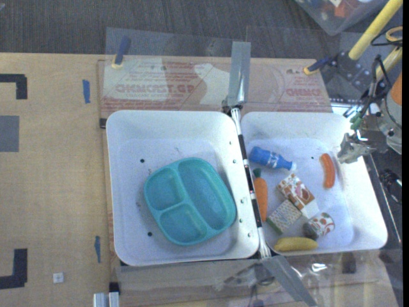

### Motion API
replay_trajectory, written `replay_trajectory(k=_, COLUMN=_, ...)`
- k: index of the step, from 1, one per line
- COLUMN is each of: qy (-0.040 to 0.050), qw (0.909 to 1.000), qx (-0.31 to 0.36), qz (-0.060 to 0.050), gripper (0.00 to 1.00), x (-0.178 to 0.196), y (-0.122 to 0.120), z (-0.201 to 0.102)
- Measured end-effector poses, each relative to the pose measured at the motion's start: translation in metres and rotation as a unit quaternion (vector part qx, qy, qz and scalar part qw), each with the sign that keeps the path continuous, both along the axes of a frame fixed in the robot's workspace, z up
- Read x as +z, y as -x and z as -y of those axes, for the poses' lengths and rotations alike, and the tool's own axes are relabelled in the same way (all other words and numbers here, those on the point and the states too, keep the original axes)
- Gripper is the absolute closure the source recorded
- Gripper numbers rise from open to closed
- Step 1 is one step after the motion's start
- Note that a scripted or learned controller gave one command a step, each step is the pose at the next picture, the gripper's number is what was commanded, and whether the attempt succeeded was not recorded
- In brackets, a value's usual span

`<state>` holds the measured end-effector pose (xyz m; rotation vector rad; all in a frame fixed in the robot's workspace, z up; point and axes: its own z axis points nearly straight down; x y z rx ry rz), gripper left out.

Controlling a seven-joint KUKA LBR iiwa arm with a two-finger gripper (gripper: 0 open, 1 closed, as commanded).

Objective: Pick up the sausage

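Both bins (121, 139) look like smooth white plastic with a soft sheen. The teal tray (189, 201) is matt plastic, smooth. The sausage (328, 170) is glossy orange-red, as is the carrot (261, 197); the blue bottle (270, 159) shines like plastic. The bench (51, 190) is pale, matt wood. The hand (355, 147) looks like bare metal. Printed boxes (295, 193) look like card.

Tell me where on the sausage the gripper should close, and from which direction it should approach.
Grip the sausage at its middle, coming straight down from above, fingers closing across its short width. It lies flat in the right bin, long axis running roughly top to bottom in the view, so the narrow span is left to right. It has open floor around it; the gripper hangs close to its upper right, near the bin wall.
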<state>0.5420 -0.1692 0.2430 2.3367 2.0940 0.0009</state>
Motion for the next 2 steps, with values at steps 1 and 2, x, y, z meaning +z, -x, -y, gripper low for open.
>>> replay_trajectory(k=1, qy=-0.0007, qw=0.9946, qx=-0.104, qz=-0.001, gripper=1.00, x=0.005, y=0.015, z=0.009)
replay_trajectory(k=2, qy=-0.0016, qw=0.9999, qx=-0.016, qz=-0.002, gripper=1.00, x=0.006, y=0.039, z=0.034)
